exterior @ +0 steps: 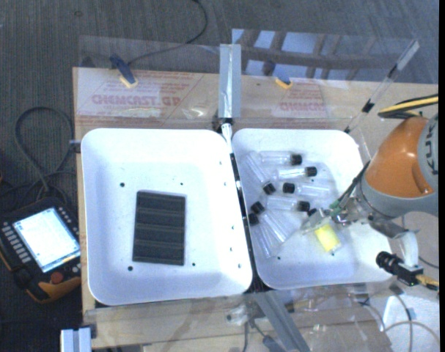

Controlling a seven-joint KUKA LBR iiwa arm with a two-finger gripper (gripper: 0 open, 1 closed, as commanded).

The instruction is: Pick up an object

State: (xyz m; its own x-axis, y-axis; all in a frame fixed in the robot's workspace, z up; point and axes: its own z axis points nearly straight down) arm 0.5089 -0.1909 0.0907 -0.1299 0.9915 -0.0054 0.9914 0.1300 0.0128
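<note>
A wooden tabletop, standing on dark grey carpet and partly covered with clear plastic sheeting, carries two shallow white bins side by side. The left white bin holds a flat black ribbed rectangular tray, lying with its long side running away from the camera. The right white bin holds a loose scatter of clear plastic vials with black caps, most of them lying on their sides in the bin's upper and middle part.

The grey arm with its orange band reaches in from the right and comes down over the right bin. Its hand sits low near the bin's middle right. Just below and slightly left of it lies a small yellow block-like object, tilted so its long axis runs diagonally from upper left to lower right. The block appears very near the fingertips, perhaps touching, but not clearly between them. The nearest vials lie just to the left of the hand.

Whether the hand is spread or closed I cannot tell; the tip is small and blurred against the vials. No object is visibly gripped.
</note>
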